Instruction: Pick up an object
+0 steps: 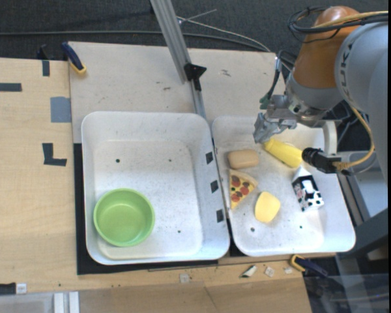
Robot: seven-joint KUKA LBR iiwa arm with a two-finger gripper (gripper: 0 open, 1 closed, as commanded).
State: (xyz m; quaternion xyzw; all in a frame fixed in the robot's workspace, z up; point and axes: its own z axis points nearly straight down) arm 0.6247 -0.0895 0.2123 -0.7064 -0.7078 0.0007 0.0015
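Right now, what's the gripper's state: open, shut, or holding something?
Gripper: cannot be told. It hangs over the right bin, beside the corn and above the bread; no grasp is visible.

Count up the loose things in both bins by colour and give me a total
Green: 1, the bowl
Yellow: 2, the corn cob and the yellow block
Tan: 1, the bread roll
Orange-red: 1, the pizza slice
Black and white: 1, the small carton
Total: 6

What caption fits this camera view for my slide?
Gripper poised over right bin near corn cob, bread roll and pizza slice; green bowl in left bin.
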